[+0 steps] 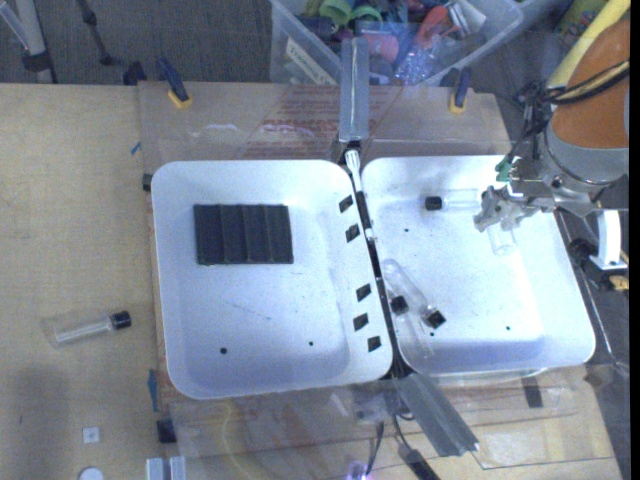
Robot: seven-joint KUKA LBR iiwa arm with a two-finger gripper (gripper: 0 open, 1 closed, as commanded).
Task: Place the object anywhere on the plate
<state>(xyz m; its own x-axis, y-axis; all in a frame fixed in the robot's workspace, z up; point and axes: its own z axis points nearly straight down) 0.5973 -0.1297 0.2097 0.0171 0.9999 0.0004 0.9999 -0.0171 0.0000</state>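
Over right bin (560, 328), near its far right corner, gripper (497, 218) hangs; finger state cannot tell, tips blur against white floor. Small clear vial with black cap (448, 202) lies just left of gripper, apart from it. Two more clear vials (412, 308) near divider, outlines faint, hard to separate. Left bin (180, 358) holds dark ribbed plate (243, 234), bare. Arm (590, 108) cut off at right edge. Another vial (90, 325) on bench, left of bins.

Tan wooden bench (70, 198), dark carpet floor (150, 18), clear toy tub (400, 18)
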